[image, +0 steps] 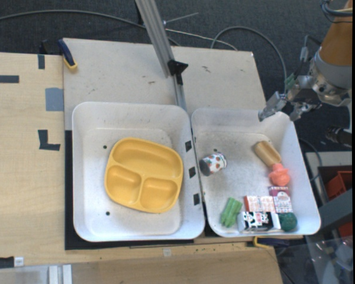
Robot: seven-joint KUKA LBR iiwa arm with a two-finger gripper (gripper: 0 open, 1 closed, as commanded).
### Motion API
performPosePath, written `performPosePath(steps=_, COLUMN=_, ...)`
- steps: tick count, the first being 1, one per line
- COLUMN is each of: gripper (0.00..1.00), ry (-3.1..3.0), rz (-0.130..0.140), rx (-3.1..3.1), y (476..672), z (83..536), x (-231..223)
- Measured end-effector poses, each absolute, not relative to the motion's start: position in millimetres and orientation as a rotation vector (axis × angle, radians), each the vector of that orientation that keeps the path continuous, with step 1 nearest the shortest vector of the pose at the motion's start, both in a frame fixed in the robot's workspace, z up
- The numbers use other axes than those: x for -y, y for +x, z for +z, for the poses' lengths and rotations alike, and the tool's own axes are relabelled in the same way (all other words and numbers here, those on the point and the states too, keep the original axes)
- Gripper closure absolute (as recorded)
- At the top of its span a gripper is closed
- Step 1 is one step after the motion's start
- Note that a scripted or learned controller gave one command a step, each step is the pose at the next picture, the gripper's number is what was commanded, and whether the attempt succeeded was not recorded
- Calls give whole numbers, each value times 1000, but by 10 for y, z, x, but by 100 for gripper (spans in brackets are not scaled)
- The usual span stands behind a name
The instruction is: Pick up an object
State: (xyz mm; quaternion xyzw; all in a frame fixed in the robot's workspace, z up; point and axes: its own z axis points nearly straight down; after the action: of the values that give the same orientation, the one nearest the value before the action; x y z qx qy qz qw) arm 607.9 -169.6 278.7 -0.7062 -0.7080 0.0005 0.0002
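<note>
- Jaws (279,107): at the far right corner of the right bin (225,126), above its rim; how far open cannot be told; nothing seen between them.
- Left bin (83,158): yellow divided plate (144,174), lying flat.
- Right bin, centre-left: small white spotted cup (213,163).
- Right side: tan cylinder (267,152), pink object (279,175) just below it.
- Near edge: green piece (231,212), small cartons (266,204), dark green ball (287,221).
- Desk (124,70): carries both bins.

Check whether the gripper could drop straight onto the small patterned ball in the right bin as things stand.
Probably yes. The patterned ball sits alone on bare bin floor, apart from the other items, nothing over it. The gripper hangs at the right bin's far corner.
</note>
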Motion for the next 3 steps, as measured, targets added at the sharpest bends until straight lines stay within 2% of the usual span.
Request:
performPosePath(steps=1, gripper=0, ry=-2218, rz=2, rx=2224, y=6079, z=2787, x=1697)
performPosePath(steps=2, gripper=0, ry=-2215, rz=8, rx=2220, y=6125, z=2157, x=1665)
performPosePath(steps=3, gripper=0, ry=-2216, rz=7, rx=2222, y=6149, z=1714, x=1654)
